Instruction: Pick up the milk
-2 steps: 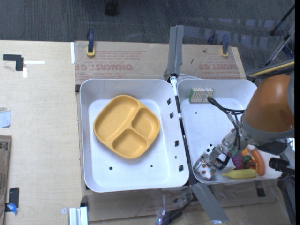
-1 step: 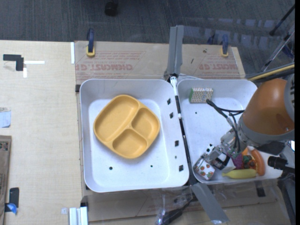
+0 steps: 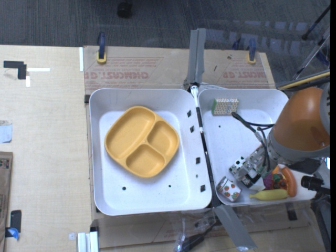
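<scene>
The milk [image 3: 229,189] looks like a small white carton with red marks, lying in the front left corner of the right bin [image 3: 247,135]. My gripper [image 3: 244,172] hangs low just above and to the right of it, close to the carton. The grey arm with its orange band [image 3: 300,125] reaches in from the right and hides part of the bin's right side. I cannot make out anything held in the gripper.
A yellow banana [image 3: 269,194], purple grapes [image 3: 273,181] and an orange carrot [image 3: 288,181] lie right of the gripper by the front wall. A small speckled green box [image 3: 226,106] sits at the bin's back. A yellow divided plate [image 3: 142,141] lies in the left bin [image 3: 105,188].
</scene>
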